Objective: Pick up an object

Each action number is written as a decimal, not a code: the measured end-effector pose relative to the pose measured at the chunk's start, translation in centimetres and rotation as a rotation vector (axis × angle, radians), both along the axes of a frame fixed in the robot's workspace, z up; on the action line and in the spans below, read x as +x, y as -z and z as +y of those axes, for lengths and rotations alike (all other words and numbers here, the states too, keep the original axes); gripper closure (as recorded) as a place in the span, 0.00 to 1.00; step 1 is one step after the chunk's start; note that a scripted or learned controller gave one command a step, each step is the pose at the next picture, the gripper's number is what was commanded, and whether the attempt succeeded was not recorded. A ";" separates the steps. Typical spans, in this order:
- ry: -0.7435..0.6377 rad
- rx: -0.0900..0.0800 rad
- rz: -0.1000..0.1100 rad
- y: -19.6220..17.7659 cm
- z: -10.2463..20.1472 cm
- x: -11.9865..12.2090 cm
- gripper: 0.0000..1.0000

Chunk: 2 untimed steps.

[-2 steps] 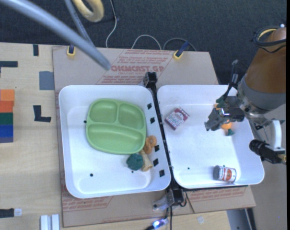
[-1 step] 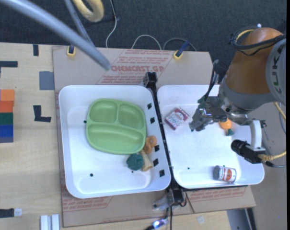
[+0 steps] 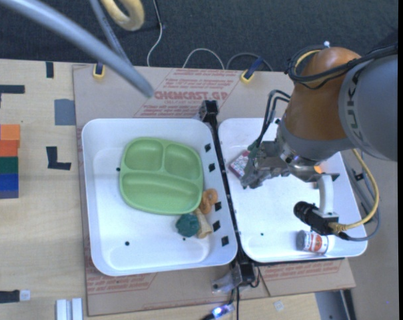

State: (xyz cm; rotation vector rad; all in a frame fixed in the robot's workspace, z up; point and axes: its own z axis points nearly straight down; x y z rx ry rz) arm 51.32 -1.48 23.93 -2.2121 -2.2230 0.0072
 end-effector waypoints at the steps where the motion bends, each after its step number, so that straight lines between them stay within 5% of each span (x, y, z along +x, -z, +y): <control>1: -0.001 -0.001 -0.001 0.2 4.5 0.4 1.00; 2: -0.001 -0.002 0.000 2.0 10.3 0.9 1.00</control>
